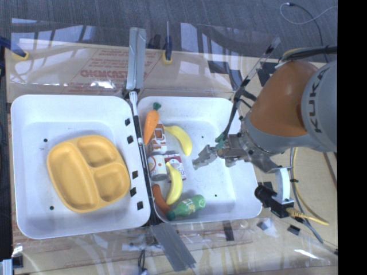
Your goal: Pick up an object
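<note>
Grey metal fingers [202,157] hang spread apart over the right bin [241,202], nothing between them.

Gripper [200,158] sits over bare white floor, just right of the pile along the bin's left wall. Nearest to it: a banana [180,138] up and left, a second banana [174,183] below, small red-and-white packets [163,160] between them. A carrot [150,125] leans at the top, a green bottle [187,206] lies at the bottom beside an orange sausage-shaped piece [160,197]. Over in the left bin [28,211], a yellow divided tray [88,171].
</note>
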You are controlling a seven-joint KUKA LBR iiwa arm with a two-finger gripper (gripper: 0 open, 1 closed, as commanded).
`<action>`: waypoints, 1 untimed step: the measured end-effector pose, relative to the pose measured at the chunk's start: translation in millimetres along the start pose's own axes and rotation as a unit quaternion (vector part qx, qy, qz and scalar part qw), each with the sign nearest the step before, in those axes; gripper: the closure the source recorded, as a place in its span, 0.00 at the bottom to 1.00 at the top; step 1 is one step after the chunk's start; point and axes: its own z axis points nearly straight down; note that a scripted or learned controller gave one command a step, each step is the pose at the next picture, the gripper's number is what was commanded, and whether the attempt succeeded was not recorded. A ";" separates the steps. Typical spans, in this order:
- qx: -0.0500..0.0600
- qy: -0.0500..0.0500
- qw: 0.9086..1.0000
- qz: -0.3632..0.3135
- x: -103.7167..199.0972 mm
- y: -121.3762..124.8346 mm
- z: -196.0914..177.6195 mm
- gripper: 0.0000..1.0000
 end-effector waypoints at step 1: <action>0.000 -0.001 0.996 0.093 -27.2 78.2 37.5 0.00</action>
